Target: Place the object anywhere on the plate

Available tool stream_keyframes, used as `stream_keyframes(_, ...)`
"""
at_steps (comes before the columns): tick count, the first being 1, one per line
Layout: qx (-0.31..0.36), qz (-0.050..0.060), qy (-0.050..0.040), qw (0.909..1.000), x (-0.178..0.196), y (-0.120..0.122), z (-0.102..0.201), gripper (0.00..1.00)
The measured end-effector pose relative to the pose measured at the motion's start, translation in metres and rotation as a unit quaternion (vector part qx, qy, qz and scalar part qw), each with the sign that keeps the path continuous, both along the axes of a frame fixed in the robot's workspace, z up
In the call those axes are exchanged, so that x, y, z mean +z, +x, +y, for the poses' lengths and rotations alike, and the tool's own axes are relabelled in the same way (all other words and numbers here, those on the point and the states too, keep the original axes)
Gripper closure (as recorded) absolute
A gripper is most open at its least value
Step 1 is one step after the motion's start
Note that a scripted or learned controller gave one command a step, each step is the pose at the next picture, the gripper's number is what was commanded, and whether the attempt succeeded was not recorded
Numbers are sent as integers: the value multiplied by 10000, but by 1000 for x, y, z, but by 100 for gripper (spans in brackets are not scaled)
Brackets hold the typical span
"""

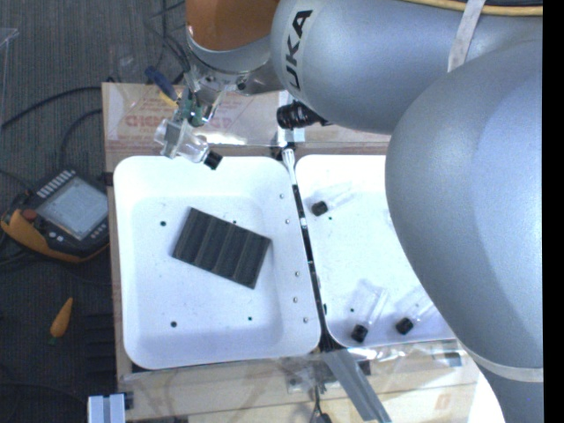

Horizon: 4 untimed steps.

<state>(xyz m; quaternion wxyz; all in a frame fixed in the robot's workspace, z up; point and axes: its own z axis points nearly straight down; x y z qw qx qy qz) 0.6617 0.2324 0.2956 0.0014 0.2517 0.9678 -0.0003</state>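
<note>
Since jaws pinch clear vial (183, 142) over back-left corner of left bin (123, 236), plate (220, 247) lies fwd + right of vial, mid-bin; plate long axis diag., back-left to front-right.

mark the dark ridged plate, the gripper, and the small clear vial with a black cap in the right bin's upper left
dark ridged plate (220, 248), camera view, middle of its top face
gripper (187, 137), camera view, between its fingertips
clear vial (330, 200), camera view, on its clear body

Single fixed camera above bench, looking down at slant on both white bins (132, 324) (arm (458, 148) close, entering from right).
</note>
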Motion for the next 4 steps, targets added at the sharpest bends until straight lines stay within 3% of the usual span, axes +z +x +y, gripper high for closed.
stream_keyframes(1, 313, 13, 0, 9995, -74, -19, 0, 100)
stream_keyframes(2, 977, 14, 5, 9952, -59, -92, 1, 100)
stream_keyframes(3, 10, 31, 3, 10000, -87, -179, 1, 100)
stream_keyframes(4, 502, 2, 0, 9987, -35, -77, 0, 100)
